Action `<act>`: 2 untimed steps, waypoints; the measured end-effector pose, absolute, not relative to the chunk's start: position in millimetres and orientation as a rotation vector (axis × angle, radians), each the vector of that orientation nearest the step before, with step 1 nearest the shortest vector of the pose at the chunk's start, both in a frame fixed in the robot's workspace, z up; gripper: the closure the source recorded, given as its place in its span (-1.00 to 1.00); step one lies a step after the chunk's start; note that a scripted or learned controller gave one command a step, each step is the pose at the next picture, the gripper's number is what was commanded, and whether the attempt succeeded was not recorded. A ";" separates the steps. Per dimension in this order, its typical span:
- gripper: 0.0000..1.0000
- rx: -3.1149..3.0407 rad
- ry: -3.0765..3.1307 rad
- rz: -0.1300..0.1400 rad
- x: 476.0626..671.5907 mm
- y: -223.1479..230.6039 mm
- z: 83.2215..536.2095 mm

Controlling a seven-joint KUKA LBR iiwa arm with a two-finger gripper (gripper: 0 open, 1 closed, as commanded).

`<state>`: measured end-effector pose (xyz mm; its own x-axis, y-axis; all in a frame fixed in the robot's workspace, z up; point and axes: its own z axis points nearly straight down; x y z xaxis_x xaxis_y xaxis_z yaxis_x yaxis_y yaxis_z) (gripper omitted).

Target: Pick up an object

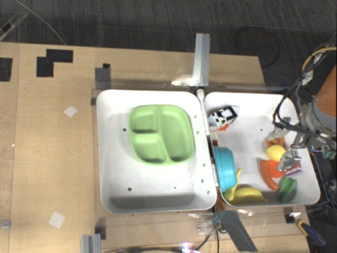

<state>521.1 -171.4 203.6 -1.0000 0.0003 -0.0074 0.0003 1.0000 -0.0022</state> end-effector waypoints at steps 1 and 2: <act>-1.00 0.133 3.133 -0.001 515.7 -197.7 113.9; -1.00 -0.058 3.121 -0.010 492.5 -146.4 90.8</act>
